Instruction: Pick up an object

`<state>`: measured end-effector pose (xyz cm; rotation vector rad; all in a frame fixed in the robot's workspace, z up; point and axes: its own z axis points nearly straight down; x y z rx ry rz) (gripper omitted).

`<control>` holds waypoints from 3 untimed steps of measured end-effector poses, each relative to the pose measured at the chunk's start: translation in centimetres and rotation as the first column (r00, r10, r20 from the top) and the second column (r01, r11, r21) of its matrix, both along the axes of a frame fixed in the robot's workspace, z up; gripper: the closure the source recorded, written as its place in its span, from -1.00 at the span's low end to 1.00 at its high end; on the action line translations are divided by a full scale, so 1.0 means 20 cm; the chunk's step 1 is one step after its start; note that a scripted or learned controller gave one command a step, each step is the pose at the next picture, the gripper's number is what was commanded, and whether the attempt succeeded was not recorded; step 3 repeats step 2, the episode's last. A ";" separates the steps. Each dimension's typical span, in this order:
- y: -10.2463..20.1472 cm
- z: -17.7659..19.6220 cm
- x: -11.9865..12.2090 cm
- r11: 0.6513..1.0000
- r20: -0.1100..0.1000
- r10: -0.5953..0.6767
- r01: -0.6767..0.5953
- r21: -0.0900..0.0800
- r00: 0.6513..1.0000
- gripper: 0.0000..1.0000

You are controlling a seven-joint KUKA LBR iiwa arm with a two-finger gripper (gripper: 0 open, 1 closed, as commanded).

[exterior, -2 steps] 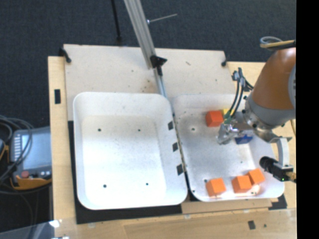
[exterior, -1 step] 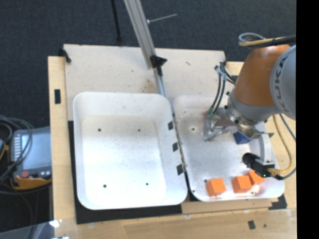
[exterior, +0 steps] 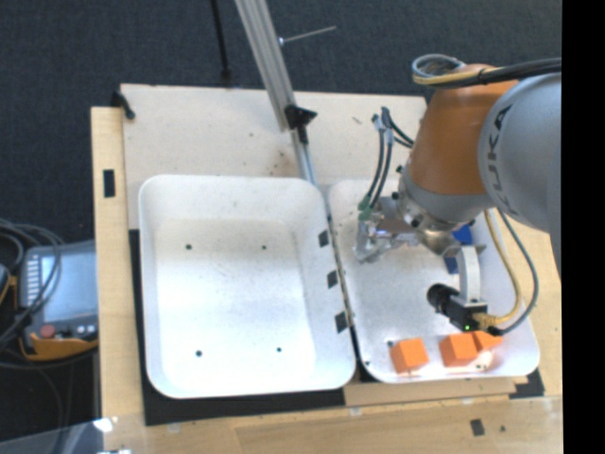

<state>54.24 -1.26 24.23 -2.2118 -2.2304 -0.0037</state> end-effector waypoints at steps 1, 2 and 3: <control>0.28 0.01 0.05 1.000 0.000 0.001 -0.001 0.000 1.000 1.00; 0.52 -0.05 0.02 1.000 -0.004 -0.002 0.002 -0.002 1.000 1.00; 0.52 -0.05 0.02 1.000 -0.004 -0.002 0.002 -0.002 1.000 1.00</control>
